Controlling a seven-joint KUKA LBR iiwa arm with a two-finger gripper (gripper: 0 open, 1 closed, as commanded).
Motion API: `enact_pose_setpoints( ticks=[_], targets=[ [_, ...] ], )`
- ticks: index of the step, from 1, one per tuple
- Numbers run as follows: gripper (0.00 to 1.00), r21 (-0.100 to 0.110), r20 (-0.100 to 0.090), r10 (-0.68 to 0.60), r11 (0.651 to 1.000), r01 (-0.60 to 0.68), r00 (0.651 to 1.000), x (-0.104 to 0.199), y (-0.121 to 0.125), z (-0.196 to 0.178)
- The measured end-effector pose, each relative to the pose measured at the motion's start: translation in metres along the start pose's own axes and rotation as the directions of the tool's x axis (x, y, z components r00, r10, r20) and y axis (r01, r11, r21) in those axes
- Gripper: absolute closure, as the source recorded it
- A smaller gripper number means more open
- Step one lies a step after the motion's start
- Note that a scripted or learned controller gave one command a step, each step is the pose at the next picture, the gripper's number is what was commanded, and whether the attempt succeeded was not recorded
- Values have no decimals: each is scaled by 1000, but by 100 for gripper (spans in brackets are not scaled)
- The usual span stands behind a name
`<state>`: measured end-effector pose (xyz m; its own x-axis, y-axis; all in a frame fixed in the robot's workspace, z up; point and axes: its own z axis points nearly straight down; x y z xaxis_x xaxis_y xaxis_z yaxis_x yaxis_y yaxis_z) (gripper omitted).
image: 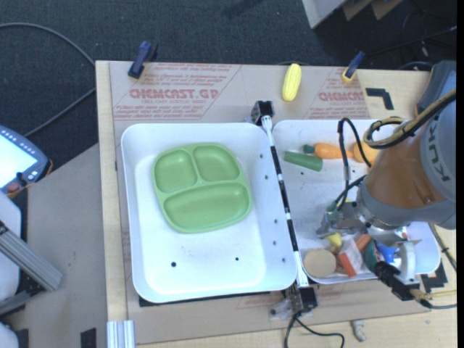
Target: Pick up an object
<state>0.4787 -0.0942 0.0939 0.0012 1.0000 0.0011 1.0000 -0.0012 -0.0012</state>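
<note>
Right, we're looking down on a bench topped with brown board [181, 96], and printed across it in red you can read "CHEMCAST", with a second partial print further right. Two shallow white bins sit side by side, smooth and glossy with rounded corners. The left bin [145, 259] carries a pale green divided plate [201, 187], matte plastic, three compartments: two small ones at the top, one long one below. The right bin [304, 187] is where the clutter is. Up near its far wall lies a toy carrot [330, 151], orange body, beside a dark green flat piece [303, 161]. Down at the near edge there's a round tan disc [320, 264], then a jumble of small bright pieces [359, 256] in orange, red, green and blue, too tangled to name one by one. Outside the bins, a yellow toy corn cob [291, 82] rests on the board, knobbly in texture, and a blue clamp [141, 59] grips the board's far edge.

Now the arm [409, 172], grey with that orange band and black cables looping over it, hangs over the right bin. The gripper [335, 227] is low, just above the tan disc and right beside the bright jumble, well apart from the carrot. Open or closed? I cannot tell from this angle, and nothing can be seen held in it.
</note>
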Motion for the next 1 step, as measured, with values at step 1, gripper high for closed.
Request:
enact_pose_setpoints(
  ticks=[1],
  targets=[
    [100, -1, 0, -3, 1000, 3, 1000, 75, 24, -91]
  ],
)
